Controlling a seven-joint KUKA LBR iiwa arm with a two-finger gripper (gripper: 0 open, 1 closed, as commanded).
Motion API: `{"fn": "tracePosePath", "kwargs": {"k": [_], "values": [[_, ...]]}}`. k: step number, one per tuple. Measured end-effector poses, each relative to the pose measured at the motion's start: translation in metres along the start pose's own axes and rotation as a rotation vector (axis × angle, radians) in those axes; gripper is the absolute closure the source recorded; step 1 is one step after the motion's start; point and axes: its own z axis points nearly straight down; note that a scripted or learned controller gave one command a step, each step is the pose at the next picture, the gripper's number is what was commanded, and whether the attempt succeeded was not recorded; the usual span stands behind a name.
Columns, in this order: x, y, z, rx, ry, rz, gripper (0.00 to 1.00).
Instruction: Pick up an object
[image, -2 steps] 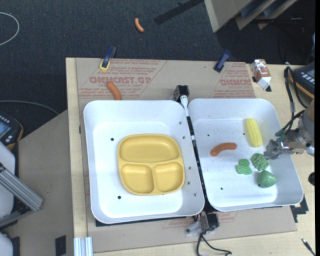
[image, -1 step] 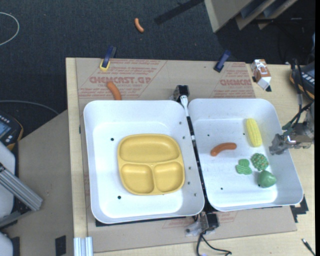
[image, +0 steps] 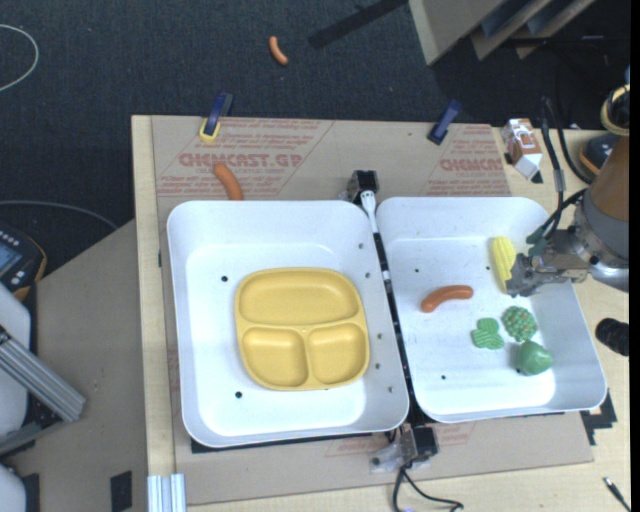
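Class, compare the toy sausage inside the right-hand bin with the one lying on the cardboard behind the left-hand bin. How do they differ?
The sausage in the right bin rests on white plastic, lying almost level across the view. The sausage on the cardboard sits outside both bins, slanted diagonally, and looks shorter and paler orange. Both are small, slim orange-red toys with rounded ends.

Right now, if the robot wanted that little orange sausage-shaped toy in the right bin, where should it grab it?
Probably across the middle of the little orange sausage-shaped toy, coming straight down from above. It lies flat on the floor of the right white bin, long and thin, running nearly left to right, with bare floor around it, so fingers closing across its narrow width should fit.
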Motion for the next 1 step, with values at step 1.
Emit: {"fn": "tracePosePath", "kwargs": {"k": [1], "values": [[0.0500,0.0071,-0.0005,0.003,0.001,0.000,1.00]]}}
